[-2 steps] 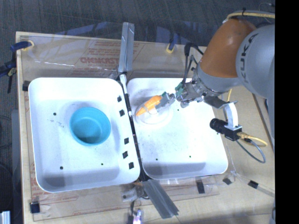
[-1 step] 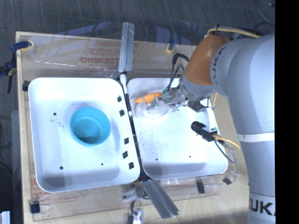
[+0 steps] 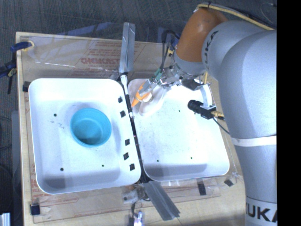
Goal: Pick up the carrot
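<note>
Wooden bench (image 3: 70, 51) under two white bins (image 3: 51, 98), dark floor beyond

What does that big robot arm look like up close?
The arm is a thick, rounded grey tube with an orange band above the wrist, a pale ring lower down and black KUKA lettering near its base. Thin cables run over the band, and a small metal hand sits at the tip.
</note>
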You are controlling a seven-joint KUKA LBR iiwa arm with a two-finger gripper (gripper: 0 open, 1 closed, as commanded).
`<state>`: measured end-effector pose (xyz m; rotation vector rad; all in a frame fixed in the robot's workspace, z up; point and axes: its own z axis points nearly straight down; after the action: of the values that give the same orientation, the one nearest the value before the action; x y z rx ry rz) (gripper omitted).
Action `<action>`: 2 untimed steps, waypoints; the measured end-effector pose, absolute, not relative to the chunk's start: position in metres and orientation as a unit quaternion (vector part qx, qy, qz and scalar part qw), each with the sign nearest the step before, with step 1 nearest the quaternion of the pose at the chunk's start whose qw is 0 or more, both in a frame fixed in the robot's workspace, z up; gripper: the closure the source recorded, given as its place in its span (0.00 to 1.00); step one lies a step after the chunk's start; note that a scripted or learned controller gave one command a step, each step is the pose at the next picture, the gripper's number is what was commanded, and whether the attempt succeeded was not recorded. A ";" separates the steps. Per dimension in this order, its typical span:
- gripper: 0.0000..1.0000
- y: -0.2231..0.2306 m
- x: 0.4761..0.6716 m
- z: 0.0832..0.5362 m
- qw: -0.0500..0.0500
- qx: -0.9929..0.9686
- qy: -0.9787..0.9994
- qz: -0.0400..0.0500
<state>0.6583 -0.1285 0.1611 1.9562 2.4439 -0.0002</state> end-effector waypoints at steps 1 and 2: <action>0.00 -0.118 0.657 0.133 0.002 0.581 0.814 0.000; 0.00 -0.120 0.612 0.115 0.027 0.545 0.838 0.011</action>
<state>0.6118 -0.1203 0.1147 1.6844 2.5881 0.0338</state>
